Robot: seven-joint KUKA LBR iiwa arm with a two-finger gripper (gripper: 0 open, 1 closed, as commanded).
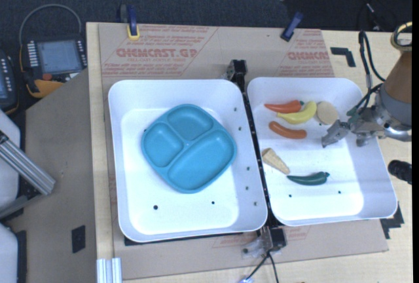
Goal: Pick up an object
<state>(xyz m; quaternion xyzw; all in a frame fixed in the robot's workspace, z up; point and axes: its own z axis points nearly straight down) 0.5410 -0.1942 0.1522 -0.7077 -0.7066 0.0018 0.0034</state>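
White bins; the left holds a blue tray. Left of the grey fingers: an orange-red pepper, yellow banana, beige round, orange-red sausage. Below-left of them: a tan wedge, dark green pepper.

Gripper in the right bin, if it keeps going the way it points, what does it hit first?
The gripper points left and slightly down. Its line likely passes just below the sausage and meets the wedge first, though height above the bin is unclear.
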